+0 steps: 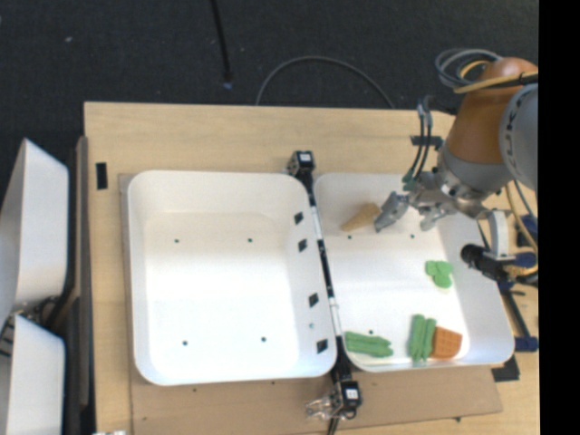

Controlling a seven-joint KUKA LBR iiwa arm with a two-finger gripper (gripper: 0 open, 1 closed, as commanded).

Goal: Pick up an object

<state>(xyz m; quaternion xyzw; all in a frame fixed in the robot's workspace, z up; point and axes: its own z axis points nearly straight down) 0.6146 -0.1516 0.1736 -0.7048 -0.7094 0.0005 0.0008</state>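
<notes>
My gripper (410, 216) hangs over the far part of the right bin (390, 284), its two dark fingers spread open with nothing between them. A tan wedge-shaped piece (361, 217) lies on the bin floor just left of the left finger (391, 214); whether they touch I cannot tell. Further toward the front lie a small green piece (439, 273), a long green piece (368, 343), a ribbed green piece (420, 336) and an orange piece (447, 342) leaning against it.
The left bin (145, 270) sits beside the right one, split from it by a rim with black clips (317, 261). The arm's orange band (485, 116) and cables rise at the far right. White boxes (36, 243) stand off the bench's left edge.
</notes>
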